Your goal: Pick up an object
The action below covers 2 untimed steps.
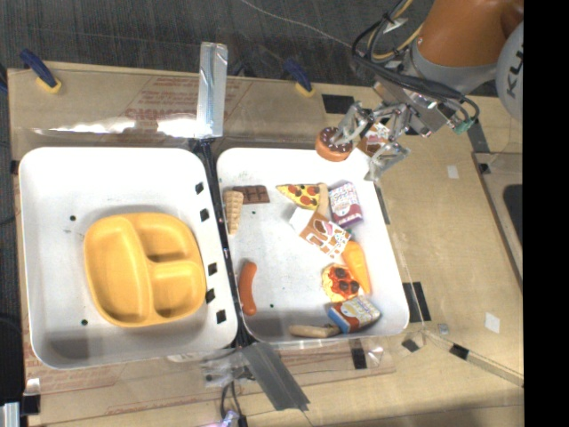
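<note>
Orange-banded arm (pixel 467 12) reaches in from the far right, and its tool (pixel 364 140) hangs over the far right corner of the right bin (pixel 267 156). I cannot tell whether the tool is clenched or released. A brown doughnut (pixel 335 143) sits touching the tool's left end, over the bin's far rim. Nearer lie a pizza slice (pixel 302 192), a purple carton (pixel 345 201) and a sausage (pixel 248 287). The left bin (pixel 36 176) holds a yellow tray (pixel 144 268).

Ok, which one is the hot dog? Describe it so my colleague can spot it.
Look in the right bin, along its left wall. The hot dog lies lengthwise near the lower left corner, below the waffle cone. It is the lone long reddish-orange piece, apart from the cluster opposite.
</note>
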### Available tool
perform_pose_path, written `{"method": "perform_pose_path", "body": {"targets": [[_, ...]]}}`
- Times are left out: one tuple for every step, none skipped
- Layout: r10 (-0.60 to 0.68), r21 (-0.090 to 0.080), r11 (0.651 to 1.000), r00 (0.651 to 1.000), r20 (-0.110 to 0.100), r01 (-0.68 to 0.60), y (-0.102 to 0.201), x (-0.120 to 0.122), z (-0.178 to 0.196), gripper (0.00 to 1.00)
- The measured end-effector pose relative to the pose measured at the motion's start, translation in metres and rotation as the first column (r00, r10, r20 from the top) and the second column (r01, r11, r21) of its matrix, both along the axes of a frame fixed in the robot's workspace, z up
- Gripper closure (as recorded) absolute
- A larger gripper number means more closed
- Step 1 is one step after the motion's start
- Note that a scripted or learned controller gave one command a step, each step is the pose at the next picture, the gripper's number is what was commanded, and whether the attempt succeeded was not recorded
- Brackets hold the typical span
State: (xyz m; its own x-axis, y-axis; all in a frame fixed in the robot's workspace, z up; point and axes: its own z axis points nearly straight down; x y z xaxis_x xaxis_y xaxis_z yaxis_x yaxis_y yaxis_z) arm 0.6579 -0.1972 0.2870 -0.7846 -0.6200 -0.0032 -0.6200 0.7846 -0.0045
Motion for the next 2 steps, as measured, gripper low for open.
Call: {"method": "perform_pose_path", "body": {"targets": [[0.153,-0.001,0.988,0.988,0.003,-0.153,-0.011,0.001,-0.002,1.0],[0.274,0.0,0.962,0.962,0.0,-0.274,-0.01,0.001,0.009,1.0]]}}
